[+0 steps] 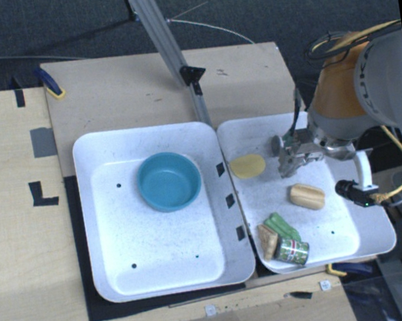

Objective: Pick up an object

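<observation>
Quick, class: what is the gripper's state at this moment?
Gripper: cannot be told; it sits low over the right bin, between the yellow disc and the tan block, with nothing seen in it.

Table (15, 221): two bins side by side. Left bin (107, 230): one bowl (169, 181), toward the rear. Right bin (363, 240): disc (247, 166) at rear left; block (307, 196) centre; can (290, 252) and wedge (268, 241) (touching) at the front left. Gripper (284, 158) just right of the disc, behind the block.
</observation>
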Tool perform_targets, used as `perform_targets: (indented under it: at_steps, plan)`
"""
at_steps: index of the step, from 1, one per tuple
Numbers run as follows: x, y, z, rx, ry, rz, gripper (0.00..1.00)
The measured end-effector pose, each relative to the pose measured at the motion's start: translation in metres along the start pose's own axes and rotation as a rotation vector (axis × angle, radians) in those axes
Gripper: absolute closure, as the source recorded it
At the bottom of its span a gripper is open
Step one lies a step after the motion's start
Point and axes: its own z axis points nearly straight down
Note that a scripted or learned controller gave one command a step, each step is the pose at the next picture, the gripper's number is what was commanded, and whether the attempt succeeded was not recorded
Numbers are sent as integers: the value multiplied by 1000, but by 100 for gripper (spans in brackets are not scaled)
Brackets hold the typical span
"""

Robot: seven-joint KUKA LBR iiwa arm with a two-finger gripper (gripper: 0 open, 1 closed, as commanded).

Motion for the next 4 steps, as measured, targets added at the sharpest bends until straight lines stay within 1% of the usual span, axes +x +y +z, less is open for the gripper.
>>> perform_targets:
  at_steps: [1, 2, 3, 4]
  plan:
    - [6, 7, -46, -6, -1, 1, 100]
    - [4, 14, -91, -7, -2, 1, 100]
    - [5, 14, -107, -4, -1, 2, 100]
    - [60, 11, -113, -3, 1, -3, 100]
